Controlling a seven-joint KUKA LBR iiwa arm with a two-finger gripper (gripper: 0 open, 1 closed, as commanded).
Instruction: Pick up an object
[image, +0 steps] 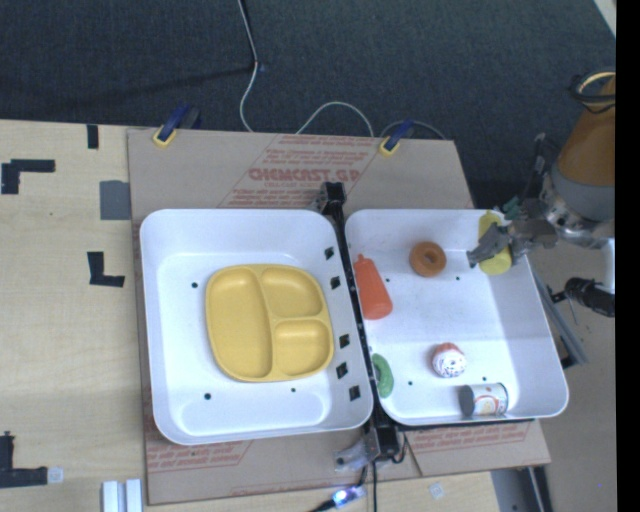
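My gripper (497, 243) hangs over the right rim of the right bin (520, 340), at its far corner. A small yellow object (497, 262) sits between its fingers, with yellow showing both above and below the dark fingers. The gripper is shut on it. In the right bin lie a brown ring-shaped donut (428, 259), an orange-red bottle-shaped piece (372, 288) against the left wall, a green piece (382, 374), a white ball with red marks (448, 360) and a small can (484, 400) on its side at the near edge.
The left bin (170, 300) holds a yellow divided plate (269, 322). A black divider with clips (345, 320) runs between the bins. Both bins rest on a cardboard sheet (300, 170), with a white cable (250, 90) behind it.
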